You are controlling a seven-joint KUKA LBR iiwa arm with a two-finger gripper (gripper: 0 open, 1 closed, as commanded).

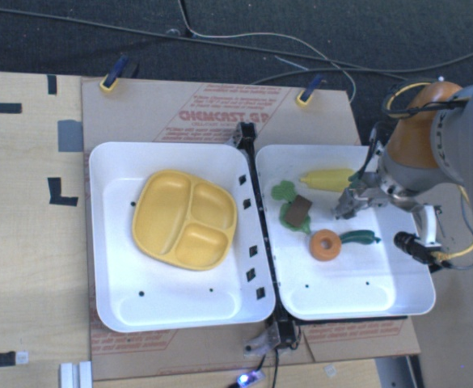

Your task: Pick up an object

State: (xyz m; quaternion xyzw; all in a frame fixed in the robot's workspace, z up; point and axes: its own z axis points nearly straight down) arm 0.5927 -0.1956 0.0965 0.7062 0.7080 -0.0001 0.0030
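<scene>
Hand [351, 203], grip state unclear, just beside yellow corn [327, 180] in right bin [341, 301].

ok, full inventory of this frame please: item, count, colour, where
shallow white plastic bins: 2, white, side by side on the bench
yellow divided plastic plate: 1, yellow, left bin
yellow toy corn cob: 1, yellow, right bin, far side
green leafy toy vegetable: 1, green, right bin, near divider
brown toy block: 1, brown, on a green piece
orange toy carrot with green stem: 1, orange, right bin, centre
yellow-and-blue clamps: 2, bins' far side
two-finger gripper: 1, grey, low in right bin beside corn; grey arm with orange band
</scene>
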